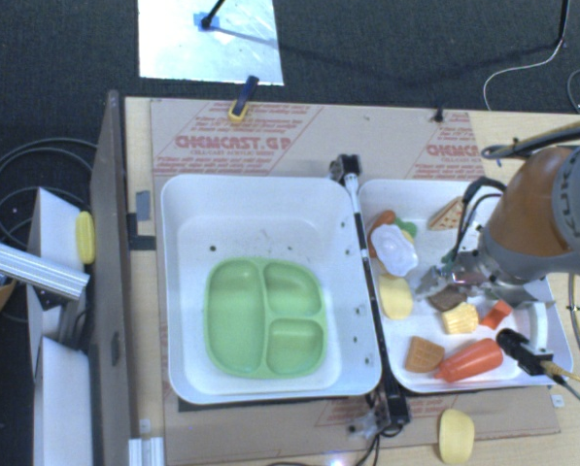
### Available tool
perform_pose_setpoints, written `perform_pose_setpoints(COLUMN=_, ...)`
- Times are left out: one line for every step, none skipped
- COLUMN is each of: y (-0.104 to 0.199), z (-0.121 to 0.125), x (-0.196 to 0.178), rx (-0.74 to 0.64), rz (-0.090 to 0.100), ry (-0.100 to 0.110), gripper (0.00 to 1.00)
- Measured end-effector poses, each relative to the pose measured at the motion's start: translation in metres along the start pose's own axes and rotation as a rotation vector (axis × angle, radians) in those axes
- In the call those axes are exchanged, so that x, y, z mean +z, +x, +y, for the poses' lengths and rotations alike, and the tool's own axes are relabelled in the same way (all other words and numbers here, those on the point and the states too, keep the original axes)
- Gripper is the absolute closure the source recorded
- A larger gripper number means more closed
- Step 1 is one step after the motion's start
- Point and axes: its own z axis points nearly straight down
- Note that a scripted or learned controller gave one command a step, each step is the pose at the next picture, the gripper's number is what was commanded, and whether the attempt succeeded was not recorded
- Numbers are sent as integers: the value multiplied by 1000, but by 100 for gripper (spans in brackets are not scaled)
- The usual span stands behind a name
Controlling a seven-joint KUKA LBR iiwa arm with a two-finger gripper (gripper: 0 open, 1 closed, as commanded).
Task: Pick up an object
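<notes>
The gripper (445,282) hung low in the right bin (547,357), right of centre frame; whether it was spread or pinched could not be told. A brown block (448,298) lay just below it, touching or nearly so.

Bench (270,129) topped with a printed cardboard sheet, bearing two shallow white bins side by side: left bin (187,221) and right bin (552,343), rims touching at the middle. Small yellow piece (455,435) lying on the cardboard just below the right bin; yellow-handled tool (241,105) resting at the far edge.
</notes>
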Motion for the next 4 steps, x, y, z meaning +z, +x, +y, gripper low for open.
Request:
perform_pose_setpoints(y=1, z=0, x=-9, rx=-1, rz=6, ry=6, gripper=100)
perform_pose_setpoints(y=-71, z=21, x=-54, rx=5, rz=2, ry=2, gripper=100)
perform_pose_setpoints(y=-63, z=48, x=-65, rx=-1, rz=6, ry=6, gripper=100)
perform_pose_setpoints(y=-72, z=45, x=-59, rx=2, rz=5, ry=8, gripper=100)
